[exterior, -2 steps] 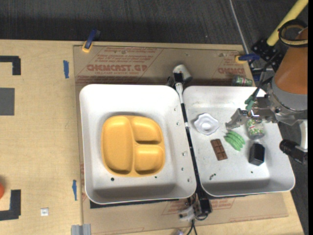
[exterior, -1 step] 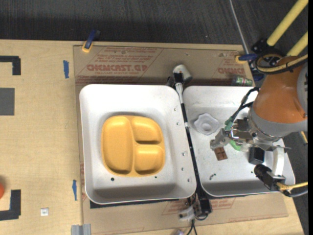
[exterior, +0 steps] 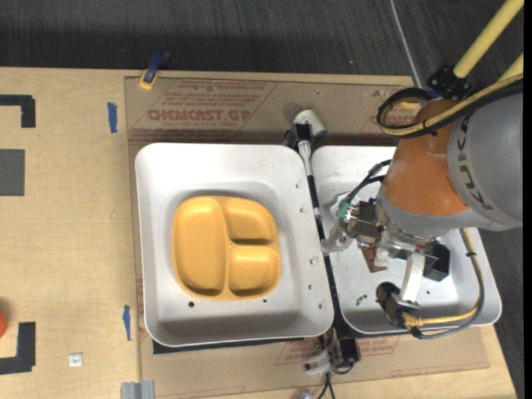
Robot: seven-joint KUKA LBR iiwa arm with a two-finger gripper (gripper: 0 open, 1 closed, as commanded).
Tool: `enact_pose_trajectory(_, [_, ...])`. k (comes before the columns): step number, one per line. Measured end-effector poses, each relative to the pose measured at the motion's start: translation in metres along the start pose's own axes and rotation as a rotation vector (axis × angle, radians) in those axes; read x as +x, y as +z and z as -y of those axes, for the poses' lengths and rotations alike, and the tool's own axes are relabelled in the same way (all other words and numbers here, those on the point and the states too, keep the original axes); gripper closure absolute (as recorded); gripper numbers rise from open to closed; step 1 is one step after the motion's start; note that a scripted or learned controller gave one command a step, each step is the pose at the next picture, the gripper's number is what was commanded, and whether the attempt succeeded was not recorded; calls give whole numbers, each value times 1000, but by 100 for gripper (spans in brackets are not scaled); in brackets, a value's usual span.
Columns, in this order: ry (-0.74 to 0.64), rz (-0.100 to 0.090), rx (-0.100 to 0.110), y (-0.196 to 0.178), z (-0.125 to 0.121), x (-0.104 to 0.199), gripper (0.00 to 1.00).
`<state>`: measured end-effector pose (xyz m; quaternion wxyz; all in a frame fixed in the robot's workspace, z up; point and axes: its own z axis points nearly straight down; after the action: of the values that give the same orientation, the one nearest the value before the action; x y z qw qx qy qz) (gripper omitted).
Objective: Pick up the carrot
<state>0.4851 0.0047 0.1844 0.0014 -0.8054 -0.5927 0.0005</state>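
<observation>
**Arm Low Over the Right Bin, Carrot Not Made Out**

The grey arm (exterior: 486, 169) with its orange band reaches in from the right and hangs over the right bin (exterior: 486, 302), covering much of that bin's floor. The end effector (exterior: 376, 254) sits low at the left half of this bin, near the wall shared with the neighbouring bin. It is seen from above amid brackets and wiring, so I cannot tell whether it is open or closed, nor whether anything is gripped.

Where the carrot lies cannot be told. A small brownish-orange piece (exterior: 376, 262) shows just under the wrist (it may be part of the tool or the vegetable; the view is too cluttered to say).

A black and yellow cable (exterior: 440, 324) loops along the near edge of the right bin's floor.

The left bin (exterior: 158, 223) holds a yellow divided plate (exterior: 224, 243), lying flat in the middle, with one long compartment on its left and two smaller ones on its right.

Both bins rest side by side, touching, on a cardboard sheet (exterior: 199, 110) with red print, which lies on the worktop (exterior: 66, 223). Strips of blue tape (exterior: 112, 116) mark the sheet's left edge. A yellow pole (exterior: 495, 27) slants across the upper right corner.
</observation>
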Motion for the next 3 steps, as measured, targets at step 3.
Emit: enact_pose_trajectory(3, [25,1,-23,54,12,90,0])
